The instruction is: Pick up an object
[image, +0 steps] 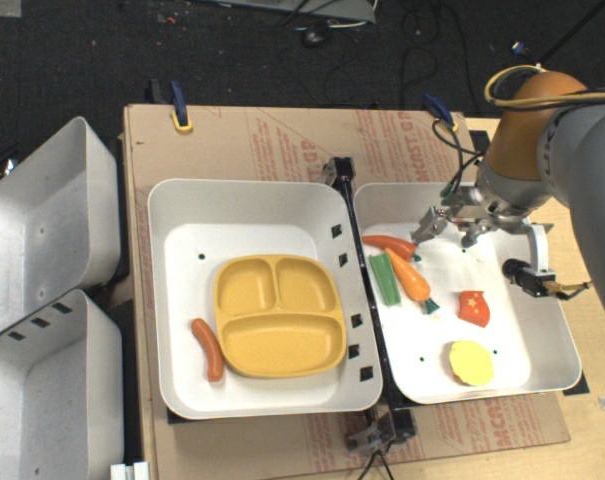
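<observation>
The right bin (552, 353) holds several toy foods. An orange carrot (412, 280) lies next to a green stick (386, 279), with a thin red-orange pepper (387, 243) just above them. Further right sit a red piece (473, 308) and a yellow round piece (472, 362). My gripper (449, 232) hangs over the bin's upper middle, right of the pepper and above the carrot. Its fingers (427, 229) are spread open with nothing between them.
The left bin (172, 218) bears a yellow divided plate (279, 315) and a reddish sausage (208, 349) at the plate's left. A black divider (360, 268) runs between the bins. The grey arm (572, 158) fills the upper right, trailing cables.
</observation>
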You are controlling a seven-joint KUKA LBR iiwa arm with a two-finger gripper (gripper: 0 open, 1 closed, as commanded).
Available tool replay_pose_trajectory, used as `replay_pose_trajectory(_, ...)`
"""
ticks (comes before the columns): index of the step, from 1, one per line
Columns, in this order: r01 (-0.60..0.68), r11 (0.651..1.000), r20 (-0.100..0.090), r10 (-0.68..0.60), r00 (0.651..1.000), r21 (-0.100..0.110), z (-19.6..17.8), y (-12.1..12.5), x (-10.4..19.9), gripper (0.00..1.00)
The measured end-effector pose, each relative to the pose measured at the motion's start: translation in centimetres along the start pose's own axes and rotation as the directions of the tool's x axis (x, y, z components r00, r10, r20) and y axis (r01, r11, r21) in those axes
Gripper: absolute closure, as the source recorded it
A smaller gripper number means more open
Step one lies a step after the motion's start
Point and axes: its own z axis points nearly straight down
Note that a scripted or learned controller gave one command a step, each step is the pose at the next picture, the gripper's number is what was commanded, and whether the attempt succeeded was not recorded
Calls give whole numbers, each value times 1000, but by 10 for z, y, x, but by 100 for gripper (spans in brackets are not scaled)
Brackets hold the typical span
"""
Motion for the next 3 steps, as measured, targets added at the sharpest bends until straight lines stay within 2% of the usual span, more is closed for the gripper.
replay_pose_trajectory(1, 1, 1000, 1, -1, 1000, -4, -11, 1, 0, 100)
replay_pose_trajectory(2, -2, 1000, 2, 2, 1000, -7, -72, -2, -7, 100)
replay_pose_trajectory(3, 3, 1000, 2, -3, 1000, -10, -124, 8, -1, 100)
